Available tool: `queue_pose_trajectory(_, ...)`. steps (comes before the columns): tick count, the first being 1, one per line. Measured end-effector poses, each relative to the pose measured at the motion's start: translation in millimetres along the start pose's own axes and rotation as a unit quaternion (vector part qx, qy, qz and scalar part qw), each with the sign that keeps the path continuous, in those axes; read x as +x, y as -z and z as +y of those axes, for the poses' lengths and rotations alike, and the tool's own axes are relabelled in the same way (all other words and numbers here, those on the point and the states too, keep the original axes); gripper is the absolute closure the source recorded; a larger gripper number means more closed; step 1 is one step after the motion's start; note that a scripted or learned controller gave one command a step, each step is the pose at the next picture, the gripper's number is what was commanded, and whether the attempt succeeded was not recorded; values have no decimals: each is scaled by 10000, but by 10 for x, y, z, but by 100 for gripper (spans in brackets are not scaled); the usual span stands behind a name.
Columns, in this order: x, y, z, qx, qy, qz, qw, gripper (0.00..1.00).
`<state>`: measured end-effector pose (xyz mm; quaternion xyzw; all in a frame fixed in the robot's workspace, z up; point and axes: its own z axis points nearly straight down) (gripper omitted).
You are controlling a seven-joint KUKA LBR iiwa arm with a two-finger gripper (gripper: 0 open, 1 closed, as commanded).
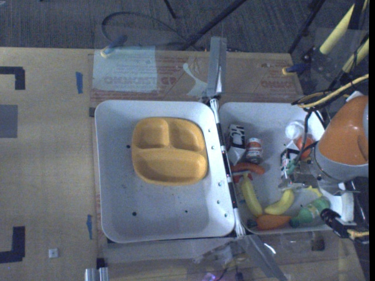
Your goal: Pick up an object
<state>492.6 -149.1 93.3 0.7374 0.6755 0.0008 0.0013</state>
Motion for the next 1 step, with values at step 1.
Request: queue_pose_trajectory(1,678,975,-183,11,462,5,9989,100)
